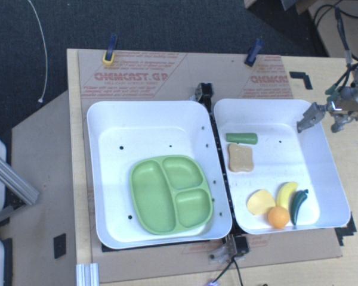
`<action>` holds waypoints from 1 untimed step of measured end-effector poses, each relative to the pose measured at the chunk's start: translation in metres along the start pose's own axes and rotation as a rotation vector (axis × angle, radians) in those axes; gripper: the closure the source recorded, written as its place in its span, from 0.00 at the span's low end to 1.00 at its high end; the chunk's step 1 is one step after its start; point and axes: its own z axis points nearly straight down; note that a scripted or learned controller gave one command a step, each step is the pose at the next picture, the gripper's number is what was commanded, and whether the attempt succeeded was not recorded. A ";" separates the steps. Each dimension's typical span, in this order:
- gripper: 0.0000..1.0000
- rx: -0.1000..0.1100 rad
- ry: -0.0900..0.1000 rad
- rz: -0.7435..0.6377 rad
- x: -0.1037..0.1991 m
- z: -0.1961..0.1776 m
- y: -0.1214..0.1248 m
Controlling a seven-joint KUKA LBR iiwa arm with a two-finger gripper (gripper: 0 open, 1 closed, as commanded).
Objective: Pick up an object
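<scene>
The right bin [322,165] holds several toy foods: a green pod [241,138], a tan slice of bread [240,158], a pale yellow piece [261,201], an orange [278,217], a yellow banana [286,193] and a dark green pepper [299,204]. My gripper [323,120] hangs over the bin's far right corner. It is open, nothing lies between its fingers, and it is well apart from every food item.
A green divided plate [170,192] lies in the left bin [107,130]. Two clamps [110,49] hold the brown board at the back. A black bracket [204,92] sits where the two bins meet.
</scene>
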 end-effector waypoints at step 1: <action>0.00 -0.012 -0.003 -0.003 0.001 -0.007 0.002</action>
